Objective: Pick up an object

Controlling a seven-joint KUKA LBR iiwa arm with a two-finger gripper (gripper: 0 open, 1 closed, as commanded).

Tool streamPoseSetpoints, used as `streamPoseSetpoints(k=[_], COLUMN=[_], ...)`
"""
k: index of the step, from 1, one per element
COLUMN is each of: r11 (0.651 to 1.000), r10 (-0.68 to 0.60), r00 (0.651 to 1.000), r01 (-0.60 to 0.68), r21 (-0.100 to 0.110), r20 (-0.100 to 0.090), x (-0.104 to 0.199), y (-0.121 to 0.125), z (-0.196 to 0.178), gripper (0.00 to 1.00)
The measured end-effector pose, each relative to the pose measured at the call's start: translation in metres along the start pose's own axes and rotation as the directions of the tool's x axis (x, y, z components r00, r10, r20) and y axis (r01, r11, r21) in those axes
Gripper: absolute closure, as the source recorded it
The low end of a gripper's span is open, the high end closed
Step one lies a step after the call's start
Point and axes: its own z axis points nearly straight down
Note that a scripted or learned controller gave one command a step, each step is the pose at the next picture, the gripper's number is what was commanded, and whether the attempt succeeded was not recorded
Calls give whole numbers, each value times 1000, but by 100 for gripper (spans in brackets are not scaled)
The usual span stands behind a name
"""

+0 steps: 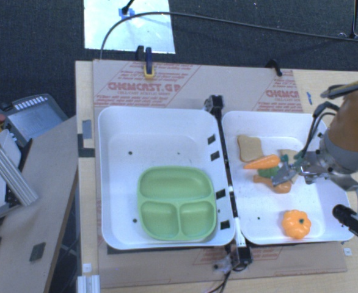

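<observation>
Dark carpet surrounds the table (185, 78), which carries two shallow white bins side by side under a slanted overhead view. Within the left bin (124, 139) lies a green divided plate (178, 202), set toward the near edge. By my reading the right bin (332, 234) is the working one, since its toys are scattered loosely for picking: a tan slice of toy bread (249, 146) near the far side, a toy carrot (262, 162) just beside it, a small green and orange piece (275, 180) below the carrot, and an orange toy pumpkin (296, 223) well apart toward the near edge.

From the right, the arm (353, 133) reaches low over this bin, and the hand (284, 174) sits right at the carrot-and-green cluster. Its metal tips overlap those toys, but whether they are apart or together I cannot tell; nothing is plainly seen between them. Judging by the placement, the cluster is the likely target, and the crowding there may cause a slip.
</observation>
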Motion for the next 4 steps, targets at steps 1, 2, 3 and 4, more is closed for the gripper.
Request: streamPoseSetpoints(k=[1, 2, 3, 4], r11=[1000, 1000, 1000, 1000], r10=[2, 2, 1, 3], r00=[1000, 1000, 1000, 1000], r01=[-2, -2, -1, -3], r21=[2, 4, 0, -3], r20=[-1, -1, 0, 1], x=[4, 4, 4, -3], y=[-3, -3, -2, -8], z=[42, 94, 82, 33], gripper=[0, 0, 100, 100])
